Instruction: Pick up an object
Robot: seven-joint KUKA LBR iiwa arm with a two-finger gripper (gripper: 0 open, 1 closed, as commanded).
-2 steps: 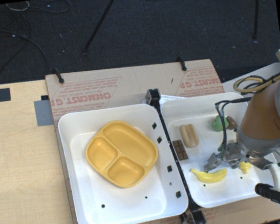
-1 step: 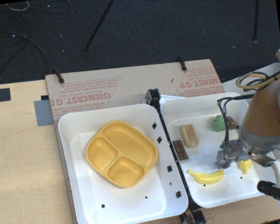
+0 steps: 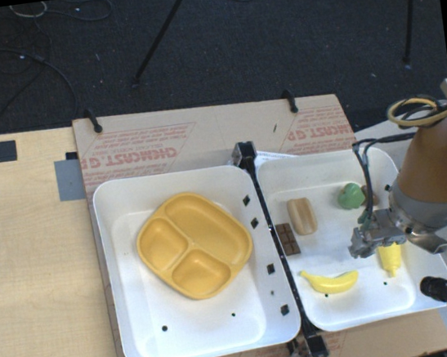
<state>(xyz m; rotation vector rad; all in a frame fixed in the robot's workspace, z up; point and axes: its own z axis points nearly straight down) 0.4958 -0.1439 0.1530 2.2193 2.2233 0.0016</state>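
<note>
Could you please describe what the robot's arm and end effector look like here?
The arm is a rounded grey body with an orange band above the wrist. A black cable loops beside it. The end effector is a small grey metal assembly.

I see two white bins (image 3: pixel 137 326): the left one carries a mustard-yellow divided plate (image 3: pixel 193 244). In the right bin, a bright yellow banana (image 3: pixel 332 281) lies at six o'clock, a tan block (image 3: pixel 300 215) and a dark brown bar (image 3: pixel 287 239) toward ten, a green ball (image 3: pixel 350 194) at one. The arm (image 3: pixel 430 177) looks grey with an orange band.
</note>
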